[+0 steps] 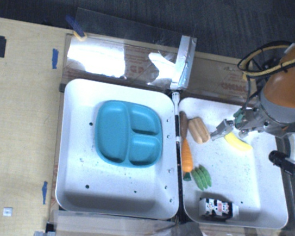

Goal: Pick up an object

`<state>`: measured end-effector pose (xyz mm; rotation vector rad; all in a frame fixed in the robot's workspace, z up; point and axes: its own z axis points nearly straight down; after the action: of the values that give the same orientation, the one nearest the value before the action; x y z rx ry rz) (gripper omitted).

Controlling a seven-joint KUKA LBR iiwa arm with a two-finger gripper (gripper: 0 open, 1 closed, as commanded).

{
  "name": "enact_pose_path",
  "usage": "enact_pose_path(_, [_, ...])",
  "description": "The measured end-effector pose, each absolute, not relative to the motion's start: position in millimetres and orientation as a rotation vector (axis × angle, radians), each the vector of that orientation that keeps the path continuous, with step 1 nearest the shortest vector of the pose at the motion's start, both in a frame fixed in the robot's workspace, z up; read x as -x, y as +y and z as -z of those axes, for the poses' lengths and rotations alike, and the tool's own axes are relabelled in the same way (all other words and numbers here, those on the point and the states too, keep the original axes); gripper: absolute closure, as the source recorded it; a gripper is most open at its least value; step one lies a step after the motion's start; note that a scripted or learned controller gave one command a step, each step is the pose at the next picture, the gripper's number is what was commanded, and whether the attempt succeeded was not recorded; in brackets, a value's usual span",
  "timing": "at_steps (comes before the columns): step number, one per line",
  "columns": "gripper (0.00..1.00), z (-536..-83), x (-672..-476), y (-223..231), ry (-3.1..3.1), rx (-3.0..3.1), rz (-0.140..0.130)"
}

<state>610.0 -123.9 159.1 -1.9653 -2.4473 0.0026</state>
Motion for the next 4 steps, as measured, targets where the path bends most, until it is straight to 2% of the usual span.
enact_pose_path(1, [0.0,-131,-612.2,-141,-2.605,1.755,0.001])
enact_pose_path(2, [0.0,-87,-640.4,-169,-2.602,1.773,0.005])
enact_pose_path(3, [1.0,-99,-642.0,-170,-2.606,1.779,0.01])
enact_pose_path(4, [1.0,-207,-659.0,-111,-2.644,1.721,0.012])
